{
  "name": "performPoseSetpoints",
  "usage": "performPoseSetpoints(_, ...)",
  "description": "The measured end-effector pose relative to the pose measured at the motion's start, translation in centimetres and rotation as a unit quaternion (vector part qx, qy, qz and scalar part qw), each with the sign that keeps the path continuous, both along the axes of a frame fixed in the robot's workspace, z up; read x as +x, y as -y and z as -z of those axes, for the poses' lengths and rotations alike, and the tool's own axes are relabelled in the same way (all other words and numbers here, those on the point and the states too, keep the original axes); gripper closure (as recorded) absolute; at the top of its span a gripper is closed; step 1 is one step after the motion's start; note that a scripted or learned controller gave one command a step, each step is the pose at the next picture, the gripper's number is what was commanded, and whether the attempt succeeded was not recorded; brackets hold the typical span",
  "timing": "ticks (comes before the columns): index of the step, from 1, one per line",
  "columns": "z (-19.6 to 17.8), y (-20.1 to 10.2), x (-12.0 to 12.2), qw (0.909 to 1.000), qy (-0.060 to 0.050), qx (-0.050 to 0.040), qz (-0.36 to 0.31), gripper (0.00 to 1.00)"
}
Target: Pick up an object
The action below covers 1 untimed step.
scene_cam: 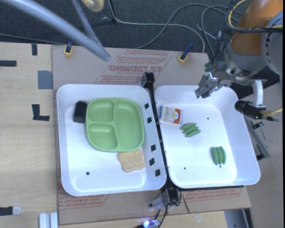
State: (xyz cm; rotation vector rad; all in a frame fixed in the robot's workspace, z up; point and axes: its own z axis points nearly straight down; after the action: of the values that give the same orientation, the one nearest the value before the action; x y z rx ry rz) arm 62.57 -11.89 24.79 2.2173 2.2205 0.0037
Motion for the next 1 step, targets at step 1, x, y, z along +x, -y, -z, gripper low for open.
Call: performPoseSetpoints(1, 1.05, -6.28, -0.16, 1.0, -0.003, 0.0013, -0.003, 1.0)
